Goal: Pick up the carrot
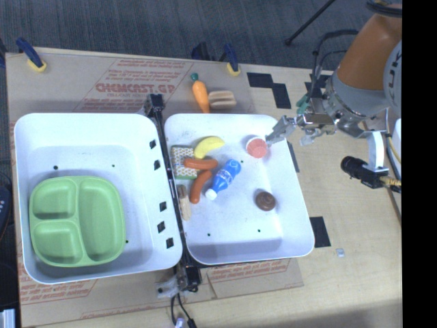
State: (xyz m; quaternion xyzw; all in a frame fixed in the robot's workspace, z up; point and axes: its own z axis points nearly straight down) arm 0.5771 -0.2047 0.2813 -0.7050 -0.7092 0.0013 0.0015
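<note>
Brown cardboard [130, 87] with red print covers the bench, and two shallow white bins sit side by side on it, with dark carpet beyond the far edge. Taking the right bin [290, 227] as the landmark: the left bin [34, 132] touches its left wall and holds a green divided plate [76, 219] in its near half. Inside the right bin, a yellow banana [209, 145] lies near the far left part, with two sausages [201, 171] just below it, one lying across, the other slanting toward the near side. A small blue and white bottle [224, 178] lies tilted beside the sausages, toward the bin's middle. A pink round piece [257, 147] rests near the far right corner, and a brown round item [265, 200] sits toward the near right.

The carrot [200, 95] is outside the right bin, on the cardboard just beyond its far wall, near the far left corner. It is orange, tapered, with a small green top pointing away from the bin. A tan and brown bun-like piece [222, 100] lies right beside it.

The gripper [276, 132] hovers over the bin's far right corner, close to the pink piece, well apart from the carrot. Whether its jaws are open or closed cannot be told.
</note>
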